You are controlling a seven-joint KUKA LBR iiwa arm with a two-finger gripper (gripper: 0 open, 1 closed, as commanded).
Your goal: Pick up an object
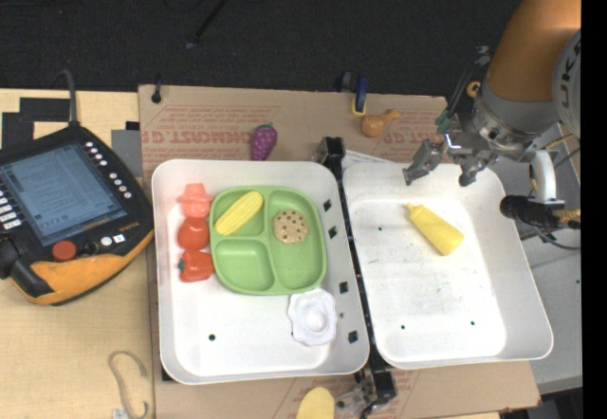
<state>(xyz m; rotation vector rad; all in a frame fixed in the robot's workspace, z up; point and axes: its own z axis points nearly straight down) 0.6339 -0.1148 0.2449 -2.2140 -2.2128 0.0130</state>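
Gripper (443, 170) fingers spread, nothing btwn them, above right bin (531, 313); arm cut off at right edge.

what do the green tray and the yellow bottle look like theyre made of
The green tray looks like moulded plastic: even colour, rounded compartment walls, a soft sheen. The yellow bottle, lying in the right bin, also looks like plastic, smooth and matte, one solid colour with a tapered nozzle; whether hard or squeezy cannot be told. Likely toy items.

The cardboard sheet (218, 128) bears red print (upside down, too blurred to read for certain).
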